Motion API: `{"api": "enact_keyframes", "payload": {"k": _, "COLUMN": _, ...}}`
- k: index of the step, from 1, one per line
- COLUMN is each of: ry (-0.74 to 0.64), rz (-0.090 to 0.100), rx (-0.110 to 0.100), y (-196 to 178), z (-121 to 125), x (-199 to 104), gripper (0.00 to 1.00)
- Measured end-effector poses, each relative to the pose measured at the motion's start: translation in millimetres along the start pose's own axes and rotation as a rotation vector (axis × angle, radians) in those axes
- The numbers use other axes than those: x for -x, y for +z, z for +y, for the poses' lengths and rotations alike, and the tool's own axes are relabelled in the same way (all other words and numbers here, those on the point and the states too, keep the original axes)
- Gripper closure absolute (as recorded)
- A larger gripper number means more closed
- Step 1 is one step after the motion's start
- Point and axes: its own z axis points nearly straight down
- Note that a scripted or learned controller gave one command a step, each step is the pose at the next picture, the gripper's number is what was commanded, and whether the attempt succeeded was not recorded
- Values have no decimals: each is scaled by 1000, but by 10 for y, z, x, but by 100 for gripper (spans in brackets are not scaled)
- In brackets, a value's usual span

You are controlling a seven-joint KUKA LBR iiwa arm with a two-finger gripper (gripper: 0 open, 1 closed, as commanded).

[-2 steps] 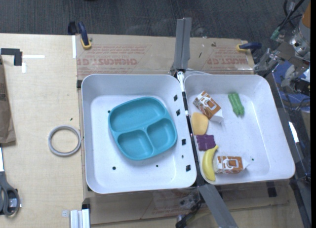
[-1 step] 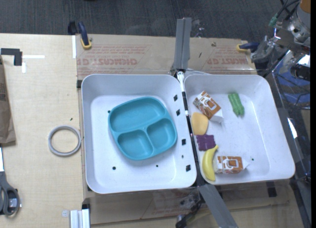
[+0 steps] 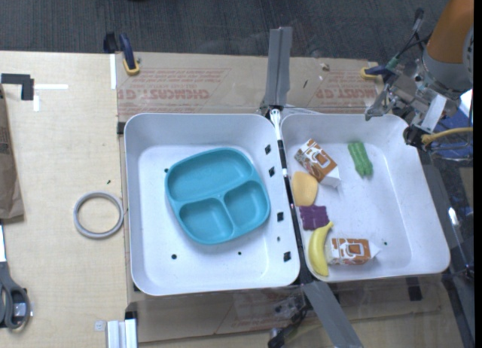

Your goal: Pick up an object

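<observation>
Objects for picking lie in the right bin [image 3: 422, 211], all toward its 9 o'clock side except one: a green pepper-like piece [image 3: 361, 158] sits alone near 12 o'clock. An orange-and-white carton [image 3: 316, 161] lies tilted at about 10 o'clock, with a pale yellow rounded item [image 3: 304, 187] touching it just below. Under that sits a purple block [image 3: 313, 216], and a banana [image 3: 319, 249] curves down toward 7 o'clock, touching a second orange-and-white carton [image 3: 351, 251] on its right. The left bin [image 3: 143, 211] holds a blue divided tray [image 3: 217, 195] at its centre. On the table [image 3: 60, 151], at 9 o'clock of the left bin, lies a grey ring [image 3: 98, 214]. The arm [image 3: 450, 30] hangs over the right bin's 1 o'clock corner; its pincer [image 3: 394, 102] is above the rim there, and I cannot tell how it stands.
</observation>
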Motion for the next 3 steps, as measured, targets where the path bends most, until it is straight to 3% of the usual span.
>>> {"api": "enact_keyframes", "payload": {"k": 1, "ry": 110, "rz": 1, "rx": 1, "y": 1100, "z": -301, "x": -204, "gripper": 0}}
{"api": "enact_keyframes", "payload": {"k": 2, "ry": 466, "rz": 1, "rx": 1, "y": -283, "z": -104, "x": 92, "gripper": 0}}
{"api": "enact_keyframes", "payload": {"k": 3, "ry": 763, "rz": 0, "rx": -2, "y": 756, "z": -52, "x": 156, "gripper": 0}}
